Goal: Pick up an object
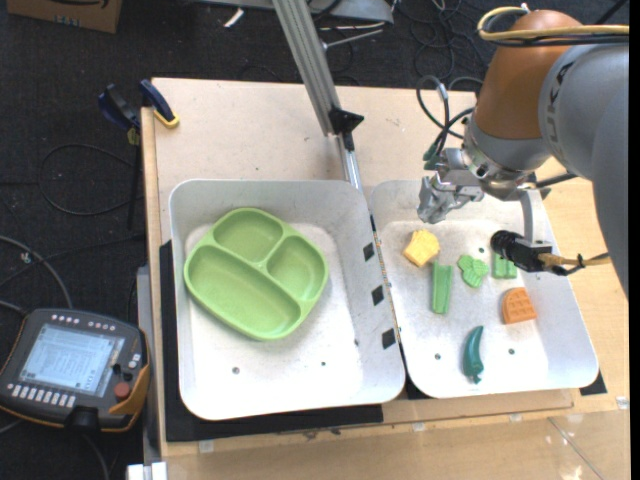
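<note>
Above the right bin's (560, 368) far edge, just beyond the yellow block (421, 247) — claw (436, 208), metal, pointing down; whether it is spread or pressed together cannot be told, its tips blurring into the white floor. Nothing seen pinched.

Yellow block: just beneath and a little left of the claw, tilted, lying in the right bin near its far left corner.

Green stick (441, 288): nearer the camera than the yellow block, long axis running roughly near to far.

Green lump (472, 270): right of the stick; shape hard to make out.

Second green piece (505, 265): further right, partly hidden by a black fitting.

Orange waffle-like piece (517, 306): right of the stick.

Teal curved piece (473, 354): nearest the camera, long axis near to far.

Left bin (200, 383) — holds a green divided plate (257, 271), well apart from the yellow block.
</note>
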You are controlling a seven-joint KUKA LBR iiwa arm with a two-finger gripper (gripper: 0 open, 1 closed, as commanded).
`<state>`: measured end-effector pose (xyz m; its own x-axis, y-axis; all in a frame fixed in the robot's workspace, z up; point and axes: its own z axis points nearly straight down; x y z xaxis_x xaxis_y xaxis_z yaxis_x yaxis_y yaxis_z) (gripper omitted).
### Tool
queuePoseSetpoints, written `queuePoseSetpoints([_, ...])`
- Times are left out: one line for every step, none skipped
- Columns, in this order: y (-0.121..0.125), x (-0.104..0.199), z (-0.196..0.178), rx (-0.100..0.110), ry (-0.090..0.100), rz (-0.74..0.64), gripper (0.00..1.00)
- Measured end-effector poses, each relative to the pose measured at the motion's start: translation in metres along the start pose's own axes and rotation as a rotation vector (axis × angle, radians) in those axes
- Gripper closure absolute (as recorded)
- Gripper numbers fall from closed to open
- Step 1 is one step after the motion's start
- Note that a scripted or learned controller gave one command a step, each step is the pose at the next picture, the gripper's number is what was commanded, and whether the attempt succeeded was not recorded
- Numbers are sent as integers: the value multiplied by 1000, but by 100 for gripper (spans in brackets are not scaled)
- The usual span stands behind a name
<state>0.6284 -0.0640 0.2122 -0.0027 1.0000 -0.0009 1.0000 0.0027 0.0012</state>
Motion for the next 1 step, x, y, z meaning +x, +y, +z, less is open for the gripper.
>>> queuePoseSetpoints([-12,27,-5,2,1,-2,100])
